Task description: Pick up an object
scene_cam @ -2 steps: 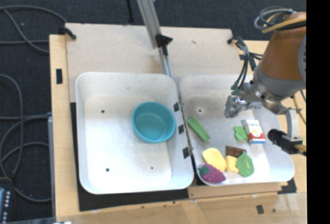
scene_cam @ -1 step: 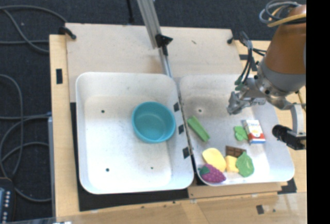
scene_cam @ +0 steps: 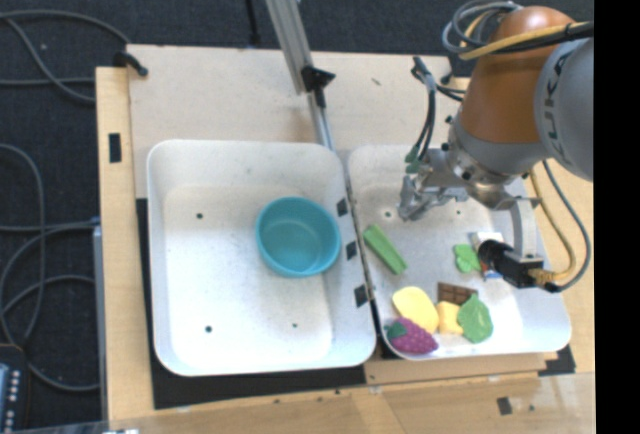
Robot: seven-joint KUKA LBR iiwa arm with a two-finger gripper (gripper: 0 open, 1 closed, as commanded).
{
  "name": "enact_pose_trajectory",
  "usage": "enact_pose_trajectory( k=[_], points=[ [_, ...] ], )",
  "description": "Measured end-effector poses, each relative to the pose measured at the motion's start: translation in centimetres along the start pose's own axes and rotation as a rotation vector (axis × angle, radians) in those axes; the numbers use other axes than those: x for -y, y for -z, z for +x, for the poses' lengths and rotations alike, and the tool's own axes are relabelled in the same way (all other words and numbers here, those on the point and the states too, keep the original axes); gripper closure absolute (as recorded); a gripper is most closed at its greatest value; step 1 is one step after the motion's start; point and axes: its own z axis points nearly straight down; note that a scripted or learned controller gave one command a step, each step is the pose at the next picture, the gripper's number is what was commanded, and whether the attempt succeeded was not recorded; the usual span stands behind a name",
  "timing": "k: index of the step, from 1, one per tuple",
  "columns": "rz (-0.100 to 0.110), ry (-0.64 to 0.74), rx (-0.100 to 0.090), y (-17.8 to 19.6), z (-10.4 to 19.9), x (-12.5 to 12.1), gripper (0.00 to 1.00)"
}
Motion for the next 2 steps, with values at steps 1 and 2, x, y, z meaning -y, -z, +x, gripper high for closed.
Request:
enact_pose_trajectory(
  k=[1,2],
  points=[
    [-0.002,0.000,0.000,0.2,4.4,-0.6,1.00],
    [-0.002,0.002,-0.002,0.7,9.9,-1.5,1.00]
  ],
)
